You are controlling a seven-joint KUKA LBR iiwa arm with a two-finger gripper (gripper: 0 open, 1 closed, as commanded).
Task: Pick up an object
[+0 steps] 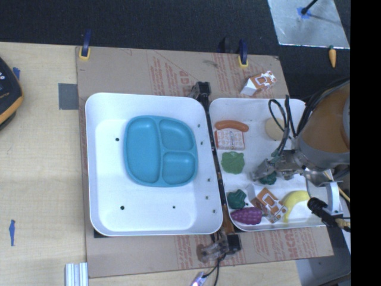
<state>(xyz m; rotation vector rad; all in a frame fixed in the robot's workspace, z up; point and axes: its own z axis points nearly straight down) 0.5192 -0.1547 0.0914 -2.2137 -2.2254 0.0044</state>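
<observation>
The right bin (256,105) holds several toy foods: a red sausage (231,126), a toast slice (230,139), a light green leafy piece (233,162), a dark green piece (237,198), a purple piece (246,216), an orange-and-white packet (269,202), a yellow banana (296,201) and a beige round piece (273,128). My gripper (266,173) is low over the middle of this bin, right of the leafy piece and above the packet. A small dark green thing (269,178) lies right at its tip; whether it is gripped is unclear.
The left bin (101,159) carries a blue divided plate (161,150). A small orange-and-white carton (259,83) lies on the cardboard behind the right bin. Black cables (280,115) loop off the wrist over the bin's far right corner.
</observation>
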